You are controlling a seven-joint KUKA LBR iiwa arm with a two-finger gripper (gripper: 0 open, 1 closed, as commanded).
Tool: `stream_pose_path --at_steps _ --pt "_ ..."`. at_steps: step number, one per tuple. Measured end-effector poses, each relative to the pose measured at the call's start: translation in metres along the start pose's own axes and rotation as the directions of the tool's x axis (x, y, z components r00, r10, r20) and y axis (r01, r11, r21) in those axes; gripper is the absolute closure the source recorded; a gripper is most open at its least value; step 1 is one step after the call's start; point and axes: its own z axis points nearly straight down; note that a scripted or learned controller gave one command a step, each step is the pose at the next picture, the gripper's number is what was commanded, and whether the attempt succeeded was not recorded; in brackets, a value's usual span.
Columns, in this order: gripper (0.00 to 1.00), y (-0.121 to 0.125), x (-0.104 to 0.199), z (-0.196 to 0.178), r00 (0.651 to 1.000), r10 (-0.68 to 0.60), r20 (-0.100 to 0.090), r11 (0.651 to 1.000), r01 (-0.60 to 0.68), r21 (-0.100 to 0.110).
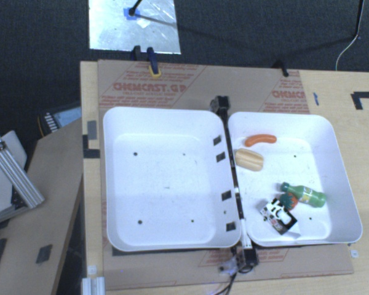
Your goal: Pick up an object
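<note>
Four small objects lie in the right bin (338,165), and any one of them could serve the task. A sausage (260,140) rests near the far wall, its long axis running roughly left to right across the view. Just below it, close to the divide between the bins, sits a bread roll (249,160), also lying mostly left to right. Farther toward the near right, a green bottle (304,195) lies on its side, its long axis tilted slightly down toward the right. Just beside the bottle's left end, a black-and-white toy (278,215) sits at a slant near the bin's front wall; whether the two touch cannot be told. The left bin (166,177) holds none of these things.

As for the gripper, its state cannot be told from this view, and nothing can be said of anything held. Since the arm reaches in from the right, the bottle and the toy probably lie closest to its approach, while the sausage and roll sit deeper toward the centre seam. The sausage and the roll stand well apart from the other pair, so either would likely offer a cleaner grasp, with the closing direction set across the short axis, that is, roughly near to far. The bottle and toy crowd each other, which could spoil a try there.
</note>
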Motion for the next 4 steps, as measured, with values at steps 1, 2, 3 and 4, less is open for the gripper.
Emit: stream_pose_path --at_steps 1,2,3,4 --pt "1.00 0.001 0.000 -0.011 1.000 -0.005 0.002 1.000 0.005 -0.004" --pt "1.00 0.001 0.000 -0.023 1.000 -0.010 0.004 1.000 0.010 -0.007" --pt "1.00 0.002 0.001 -0.034 1.000 -0.015 0.006 1.000 0.015 -0.011" --pt "1.00 0.002 0.001 -0.046 1.000 -0.019 0.009 1.000 0.019 -0.015"
